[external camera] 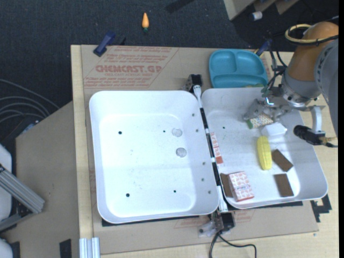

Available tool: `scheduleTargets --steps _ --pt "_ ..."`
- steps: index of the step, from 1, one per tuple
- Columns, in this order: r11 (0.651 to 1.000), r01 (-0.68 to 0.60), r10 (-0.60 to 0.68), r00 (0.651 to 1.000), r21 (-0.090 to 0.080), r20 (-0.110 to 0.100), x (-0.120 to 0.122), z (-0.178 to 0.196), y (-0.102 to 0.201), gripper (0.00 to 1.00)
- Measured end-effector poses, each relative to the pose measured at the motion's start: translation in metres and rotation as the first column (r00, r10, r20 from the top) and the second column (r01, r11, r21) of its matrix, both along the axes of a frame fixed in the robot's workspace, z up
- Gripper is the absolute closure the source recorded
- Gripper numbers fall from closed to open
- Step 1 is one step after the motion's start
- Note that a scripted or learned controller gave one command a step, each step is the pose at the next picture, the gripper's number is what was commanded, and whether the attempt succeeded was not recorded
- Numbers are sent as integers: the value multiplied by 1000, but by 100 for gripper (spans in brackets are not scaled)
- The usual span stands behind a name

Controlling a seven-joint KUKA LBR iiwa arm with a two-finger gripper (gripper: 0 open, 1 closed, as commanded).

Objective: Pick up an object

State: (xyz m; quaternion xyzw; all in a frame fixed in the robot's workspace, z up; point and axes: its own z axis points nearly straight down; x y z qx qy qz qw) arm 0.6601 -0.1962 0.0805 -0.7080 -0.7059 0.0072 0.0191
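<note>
Right now the hand sits low over the far part of the right bin, arm coming in from the right — can't tell its state from this angle. Just under it lies a small white-and-red packet, touching or nearly so; nothing visibly gripped. Near that, a white scrap. Further toward the near edge: a yellow corn cob upright in the view, a brown block just beside it, another brown block near the front rim, and a red-patterned box by the divider. Left bin holds two small grey discs. A teal divided tray sits on the bench behind the right bin.
</note>
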Motion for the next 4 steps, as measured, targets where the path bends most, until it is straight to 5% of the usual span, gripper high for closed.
scheduleTargets --steps 1,2,3,4 --pt "1000 0 0 1000 -11 14 2 1 30 0" --pt "1000 -4 4 1000 1 18 5 2 -21 0" --pt "1000 -4 4 999 -13 34 6 4 -11 0" --pt "1000 -6 6 1000 -3 30 7 5 -17 0"
